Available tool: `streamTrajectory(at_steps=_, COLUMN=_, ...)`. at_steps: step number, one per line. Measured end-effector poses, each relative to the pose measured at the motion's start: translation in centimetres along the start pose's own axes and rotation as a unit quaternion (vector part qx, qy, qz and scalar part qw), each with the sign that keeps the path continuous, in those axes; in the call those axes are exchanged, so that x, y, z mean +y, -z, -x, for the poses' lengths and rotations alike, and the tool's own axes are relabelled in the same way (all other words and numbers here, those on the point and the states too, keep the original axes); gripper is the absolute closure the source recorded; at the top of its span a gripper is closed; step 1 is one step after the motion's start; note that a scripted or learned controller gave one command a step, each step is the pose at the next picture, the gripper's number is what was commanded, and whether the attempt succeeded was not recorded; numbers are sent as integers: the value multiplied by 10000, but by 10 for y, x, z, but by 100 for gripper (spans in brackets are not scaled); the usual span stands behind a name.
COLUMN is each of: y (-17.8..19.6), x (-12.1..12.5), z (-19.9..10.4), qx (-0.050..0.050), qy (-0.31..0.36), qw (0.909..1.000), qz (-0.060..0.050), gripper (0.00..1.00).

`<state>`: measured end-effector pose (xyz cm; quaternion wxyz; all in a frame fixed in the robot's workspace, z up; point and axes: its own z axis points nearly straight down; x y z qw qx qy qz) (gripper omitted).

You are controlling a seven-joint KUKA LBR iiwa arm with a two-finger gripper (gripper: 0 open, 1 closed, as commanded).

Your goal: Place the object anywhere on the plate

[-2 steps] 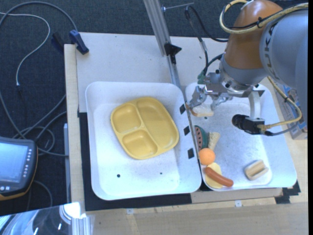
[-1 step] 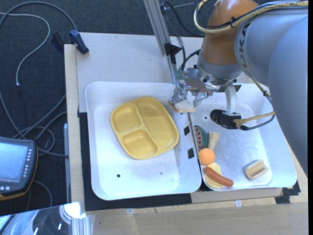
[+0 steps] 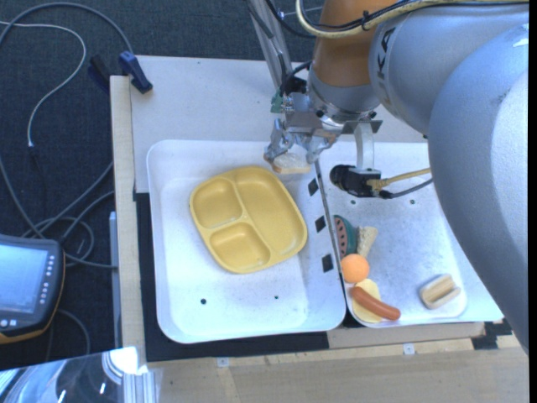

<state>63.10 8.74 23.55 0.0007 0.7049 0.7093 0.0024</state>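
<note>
Yellow plate (image 3: 247, 217) with three compartments sits bare in the left bin (image 3: 168, 225), so nothing's been placed yet as far as I can tell. The hand (image 3: 294, 152) hangs just past the plate's far right corner, pinching a pale, bread-looking object (image 3: 291, 163) between its fingers. What's left: carry it a little nearer and left over the plate, then let go. The other food bits are lying in the right bin (image 3: 419, 225).
</note>
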Motion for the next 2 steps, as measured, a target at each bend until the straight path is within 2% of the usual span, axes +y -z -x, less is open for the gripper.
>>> streamTrajectory(at_steps=1, y=6, x=15, z=-40, qx=-1, qy=-4, qw=10000, qz=-6, gripper=100)
streamTrajectory(at_steps=2, y=5, x=14, z=-36, qx=-15, qy=-24, qw=10000, qz=-19, gripper=0)
